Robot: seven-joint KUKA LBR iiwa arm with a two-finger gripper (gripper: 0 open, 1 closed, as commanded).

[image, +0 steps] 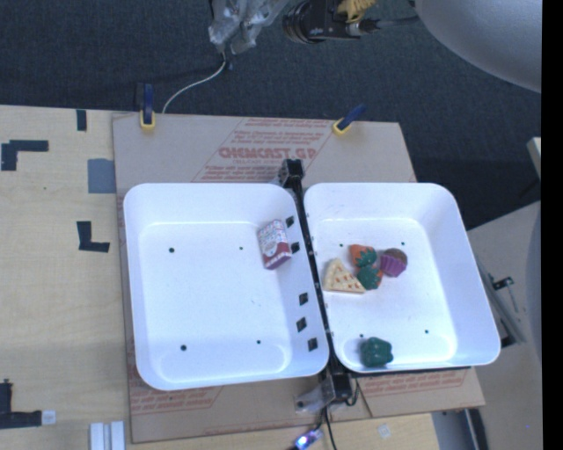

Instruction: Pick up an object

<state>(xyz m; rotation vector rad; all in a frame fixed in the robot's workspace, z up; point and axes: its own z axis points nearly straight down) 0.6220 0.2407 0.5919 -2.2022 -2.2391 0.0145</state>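
A small red and white carton (275,243) lies in the left bin (158,228), close to its right wall. In the right bin (440,220) a yellow wedge (342,278) touches a cluster made of an orange and green piece (361,257), a green piece (369,278) and a purple piece (393,262). A dark green lump (376,352) sits apart by that bin's front rim. My gripper (236,26) hangs blurred at the top of the camera view, beyond the board and far from both bins, with nothing visibly in it.
The grey arm (479,35) crosses the top right corner. A white cable (189,88) runs from the gripper area to the board's back edge, where a blue and yellow clamp (145,112) and another clamp (347,119) sit. Black clips line the divider (303,299) between the bins.
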